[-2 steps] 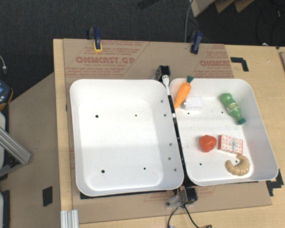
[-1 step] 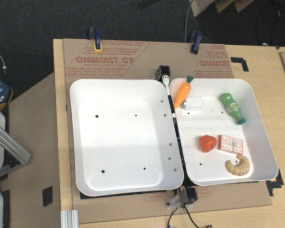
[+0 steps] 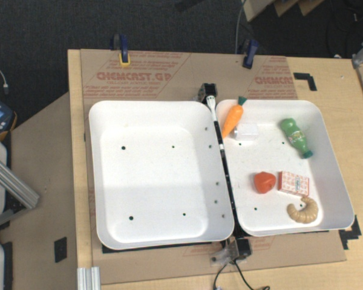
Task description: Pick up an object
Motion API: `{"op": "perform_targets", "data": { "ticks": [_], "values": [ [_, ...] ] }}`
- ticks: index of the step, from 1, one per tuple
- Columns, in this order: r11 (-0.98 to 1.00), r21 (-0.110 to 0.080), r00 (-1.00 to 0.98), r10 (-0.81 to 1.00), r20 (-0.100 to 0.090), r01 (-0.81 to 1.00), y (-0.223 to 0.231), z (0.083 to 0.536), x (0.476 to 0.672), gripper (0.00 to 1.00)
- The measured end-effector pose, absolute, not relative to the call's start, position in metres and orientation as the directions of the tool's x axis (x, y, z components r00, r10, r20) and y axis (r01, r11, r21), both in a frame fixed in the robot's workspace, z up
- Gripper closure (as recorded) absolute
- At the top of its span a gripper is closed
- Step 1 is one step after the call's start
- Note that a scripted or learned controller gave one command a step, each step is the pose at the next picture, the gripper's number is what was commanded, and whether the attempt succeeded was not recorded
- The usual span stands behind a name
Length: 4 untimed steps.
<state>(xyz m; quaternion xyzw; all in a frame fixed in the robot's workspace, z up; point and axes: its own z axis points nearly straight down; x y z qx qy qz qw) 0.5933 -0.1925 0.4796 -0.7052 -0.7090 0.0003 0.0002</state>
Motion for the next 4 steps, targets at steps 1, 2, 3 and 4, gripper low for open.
{"op": "perform_targets", "data": {
  "ticks": [1,2,3,4],
  "values": [
    [0.001,0.002,-0.001,1.000,-0.002,1.000,-0.194,0.484,0.589,0.00],
    [0.002,0.007,-0.002,1.000,-0.005,1.000,-0.194,0.496,0.589,1.00],
    [0.002,0.006,-0.002,1.000,-0.005,1.000,-0.194,0.495,0.589,0.00],
    [0.004,0.012,-0.004,1.000,-0.008,1.000,-0.194,0.507,0.590,1.00]
  ]
}}
